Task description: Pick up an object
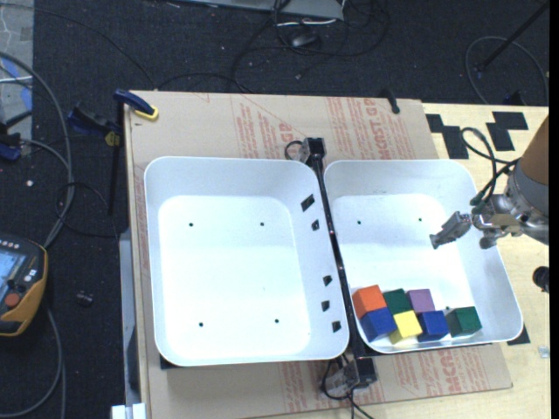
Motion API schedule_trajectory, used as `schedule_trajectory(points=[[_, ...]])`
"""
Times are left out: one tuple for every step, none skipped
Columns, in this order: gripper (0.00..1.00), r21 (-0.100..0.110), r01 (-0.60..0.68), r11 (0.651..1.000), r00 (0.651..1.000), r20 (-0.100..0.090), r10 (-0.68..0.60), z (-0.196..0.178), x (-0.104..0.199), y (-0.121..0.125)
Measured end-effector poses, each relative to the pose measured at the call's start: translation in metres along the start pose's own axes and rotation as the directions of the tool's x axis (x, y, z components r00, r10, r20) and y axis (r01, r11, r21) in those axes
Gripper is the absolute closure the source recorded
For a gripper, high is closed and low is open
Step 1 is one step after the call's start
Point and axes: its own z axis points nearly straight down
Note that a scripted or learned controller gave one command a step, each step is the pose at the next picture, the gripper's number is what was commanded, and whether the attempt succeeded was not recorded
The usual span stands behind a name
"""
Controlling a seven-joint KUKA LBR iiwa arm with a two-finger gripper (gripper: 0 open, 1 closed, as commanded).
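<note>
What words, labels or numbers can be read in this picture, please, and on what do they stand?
Red print along the top edge of the cardboard sheet under the bins: repeated, turned away from the camera and too blurred to read.
Red print along the sheet's bottom edge, below the right bin: also unreadable.
Yellow-cased device at far left: its screen is too small to read.
The coloured blocks carry no visible text.

Arm (534, 182) cut off by right edge.
</note>
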Motion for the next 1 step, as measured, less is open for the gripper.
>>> schedule_trajectory(points=[[0.0,0.005,0.0,1.0,1.0,-0.002,0.0,0.0695,-0.0061,0.0035]])
